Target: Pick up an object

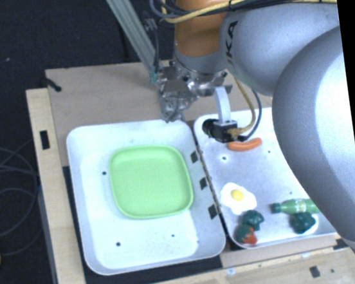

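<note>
Camera view has the tool hanging over the far rim of the left bin, and honestly can't tell how it's set or whether it's got anything. Green plate sits just below and a bit left of it, while the sausage, fried egg and green bottle lie off to its lower right in the right bin.
</note>
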Robot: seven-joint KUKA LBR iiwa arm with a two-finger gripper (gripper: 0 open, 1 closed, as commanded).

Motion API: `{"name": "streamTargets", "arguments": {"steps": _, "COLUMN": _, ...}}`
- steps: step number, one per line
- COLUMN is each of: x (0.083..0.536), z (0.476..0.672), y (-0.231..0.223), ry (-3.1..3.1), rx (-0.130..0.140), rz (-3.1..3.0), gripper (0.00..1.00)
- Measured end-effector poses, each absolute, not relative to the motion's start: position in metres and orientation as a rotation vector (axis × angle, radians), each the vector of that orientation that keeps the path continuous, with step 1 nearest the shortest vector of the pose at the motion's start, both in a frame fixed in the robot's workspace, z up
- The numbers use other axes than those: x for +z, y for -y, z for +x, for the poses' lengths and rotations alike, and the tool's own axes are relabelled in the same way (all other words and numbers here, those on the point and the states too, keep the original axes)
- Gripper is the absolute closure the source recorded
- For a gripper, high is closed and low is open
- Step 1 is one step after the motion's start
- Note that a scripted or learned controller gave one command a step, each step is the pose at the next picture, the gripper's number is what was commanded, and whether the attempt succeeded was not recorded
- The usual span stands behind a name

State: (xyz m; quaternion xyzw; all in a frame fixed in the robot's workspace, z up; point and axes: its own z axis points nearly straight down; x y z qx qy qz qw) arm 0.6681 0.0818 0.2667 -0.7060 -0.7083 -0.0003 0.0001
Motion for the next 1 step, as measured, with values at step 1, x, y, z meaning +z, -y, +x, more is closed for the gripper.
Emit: {"name": "streamTargets", "arguments": {"steps": 1, "x": 0.2671, "z": 0.6681, "y": -0.0791, "ry": 2.222, "rx": 0.000, "rz": -2.222, "gripper": 0.00}}
